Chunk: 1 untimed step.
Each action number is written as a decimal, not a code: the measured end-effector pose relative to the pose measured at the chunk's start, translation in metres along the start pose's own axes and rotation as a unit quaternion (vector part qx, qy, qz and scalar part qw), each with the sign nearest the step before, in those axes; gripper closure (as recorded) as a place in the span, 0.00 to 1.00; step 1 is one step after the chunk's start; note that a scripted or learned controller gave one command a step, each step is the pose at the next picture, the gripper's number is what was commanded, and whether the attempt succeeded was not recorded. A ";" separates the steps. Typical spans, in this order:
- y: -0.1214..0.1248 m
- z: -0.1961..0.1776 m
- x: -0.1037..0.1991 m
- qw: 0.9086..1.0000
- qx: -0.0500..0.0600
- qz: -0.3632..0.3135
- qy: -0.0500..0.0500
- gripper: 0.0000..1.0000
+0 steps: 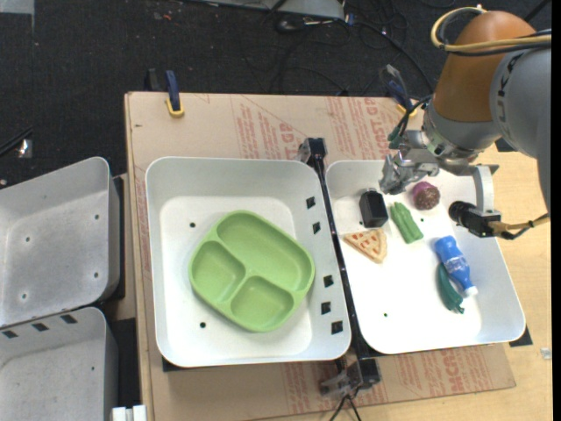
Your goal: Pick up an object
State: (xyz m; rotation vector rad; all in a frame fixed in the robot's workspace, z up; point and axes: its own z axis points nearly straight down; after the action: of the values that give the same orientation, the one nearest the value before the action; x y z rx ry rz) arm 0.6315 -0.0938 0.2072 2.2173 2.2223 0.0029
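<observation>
A worktop (pixel 219 117) covered with brown board is carrying two shallow white bins side by side.

The left bin (pixel 166 261) is holding a light green divided plate (pixel 252 271) with three compartments, lying flat and turned at a slant near the bin's middle.

The right bin (pixel 491 314) is holding several small things. A small black object (pixel 373 209) is lying near the bin's left wall. Just below it, a toy pizza slice (pixel 367 245) is resting with its point aimed toward the bin's near-right side. Beside these, a green stick-shaped piece (pixel 406 222) is lying at a slant. A dark purple round object (pixel 426 195) is sitting just right of the green piece's far end. Farther right, a blue bottle-like object (pixel 454 265) is lying on its side, touching a dark green piece (pixel 450 293) below it.

The grey arm is reaching in from the right, and its gripper (pixel 400 172) is hanging over the far part of the right bin, just left of the purple object and above the black one. Whether the fingers are apart or together cannot be told. Nothing is visibly held.
</observation>
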 end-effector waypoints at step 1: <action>-0.016 0.003 0.051 1.000 0.003 -0.002 0.001 1.00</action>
State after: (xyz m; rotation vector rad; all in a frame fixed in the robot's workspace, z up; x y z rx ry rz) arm 0.6156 -0.0424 0.2040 2.2160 2.2310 -0.0008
